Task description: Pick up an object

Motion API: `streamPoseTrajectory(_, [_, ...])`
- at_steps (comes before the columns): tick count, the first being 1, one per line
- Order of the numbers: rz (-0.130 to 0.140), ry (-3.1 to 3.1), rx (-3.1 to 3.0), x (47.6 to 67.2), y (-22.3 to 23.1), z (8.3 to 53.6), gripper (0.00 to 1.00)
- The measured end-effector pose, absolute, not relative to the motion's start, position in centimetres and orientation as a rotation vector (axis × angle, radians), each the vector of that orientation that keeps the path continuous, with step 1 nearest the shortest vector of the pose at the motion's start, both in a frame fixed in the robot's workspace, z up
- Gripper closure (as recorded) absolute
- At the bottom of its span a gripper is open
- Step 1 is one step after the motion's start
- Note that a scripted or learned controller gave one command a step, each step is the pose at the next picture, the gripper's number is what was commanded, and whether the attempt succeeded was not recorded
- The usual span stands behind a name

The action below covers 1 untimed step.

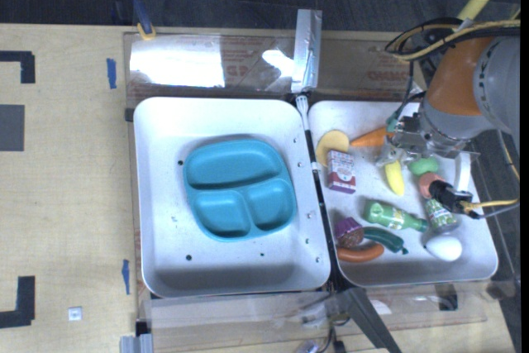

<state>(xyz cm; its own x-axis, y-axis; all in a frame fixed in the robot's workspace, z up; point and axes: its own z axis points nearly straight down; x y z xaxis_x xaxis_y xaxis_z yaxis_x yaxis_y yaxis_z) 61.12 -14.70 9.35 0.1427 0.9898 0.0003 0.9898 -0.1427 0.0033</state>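
Note:
My gripper [419, 151] hangs under the grey wrist and orange band at the far right side of the right bin [483, 264]. It sits low over a cluster of toys: an orange carrot [369, 138] to its left, a yellow piece [394, 177] just below it, and a green piece [426, 165] and a pink one [429, 184] beside it. The wrist hides what lies directly beneath it. Nothing can be seen held.
Also in the right bin are a yellow slice [331, 141], a red and white carton [340, 172], a green bottle [395, 217], a purple eggplant [348, 229], a red sausage [359, 254] and a white egg [444, 247]. A blue divided plate [240, 186] lies in the left bin [157, 202].

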Motion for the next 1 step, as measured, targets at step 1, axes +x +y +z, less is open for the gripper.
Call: streamPoseTrajectory(1, [0.003, 2.036, 2.394, 61.94, -4.37, 18.38, 1.0])
